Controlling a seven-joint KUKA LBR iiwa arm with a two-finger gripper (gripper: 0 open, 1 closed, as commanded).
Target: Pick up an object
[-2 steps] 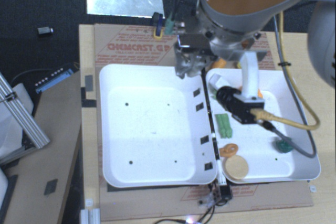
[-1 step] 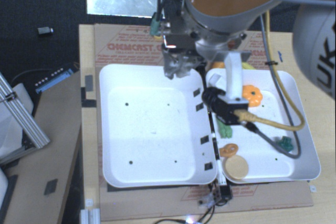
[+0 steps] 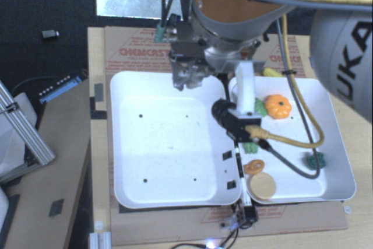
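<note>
You can't tell the jaw state here: the gripper [image 3: 187, 74] is a grey metal lump at the back rim of the left bin [image 3: 128, 183], nothing visibly between its fingers. It hangs at roughly 11 o'clock from the loose items, well apart from them, so I'd judge no grasp is under way. Candidates sit in the right bin [image 3: 341, 181]: orange pumpkin [image 3: 278, 107] at 3 o'clock from the wrist cable, pretzel [image 3: 254, 167] and tan disc [image 3: 262, 186] near 5 o'clock, dark green piece [image 3: 315, 161] at 4 o'clock. The yellow cable [image 3: 288, 140] drapes across that bin; watch it for snagging.
</note>
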